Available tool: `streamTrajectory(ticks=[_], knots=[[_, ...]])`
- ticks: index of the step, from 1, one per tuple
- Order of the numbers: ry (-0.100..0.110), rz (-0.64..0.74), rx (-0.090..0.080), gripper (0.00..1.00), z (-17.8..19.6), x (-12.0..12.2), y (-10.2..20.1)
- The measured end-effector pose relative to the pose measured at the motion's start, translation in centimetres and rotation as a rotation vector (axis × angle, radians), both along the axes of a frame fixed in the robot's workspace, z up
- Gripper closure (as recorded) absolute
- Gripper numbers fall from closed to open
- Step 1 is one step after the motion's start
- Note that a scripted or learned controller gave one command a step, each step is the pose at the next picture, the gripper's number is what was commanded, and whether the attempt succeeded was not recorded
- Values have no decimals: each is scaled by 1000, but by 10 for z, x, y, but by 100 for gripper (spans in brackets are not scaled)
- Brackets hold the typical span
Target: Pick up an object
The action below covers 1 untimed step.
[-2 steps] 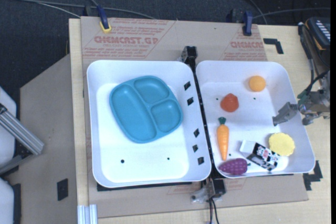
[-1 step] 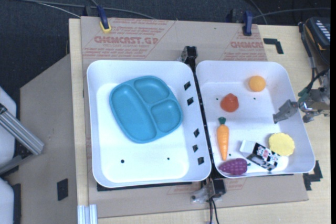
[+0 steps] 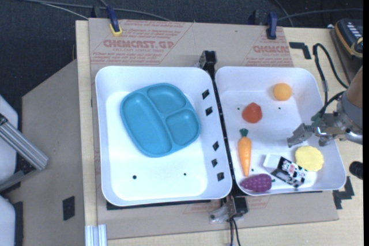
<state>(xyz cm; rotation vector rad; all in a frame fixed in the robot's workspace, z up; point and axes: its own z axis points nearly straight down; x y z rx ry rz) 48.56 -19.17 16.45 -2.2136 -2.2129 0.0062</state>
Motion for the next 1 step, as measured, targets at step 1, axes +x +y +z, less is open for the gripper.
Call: streamTrajectory(ticks=[1], knots=[[-2, 0, -1, 0, -45, 1, -2]])
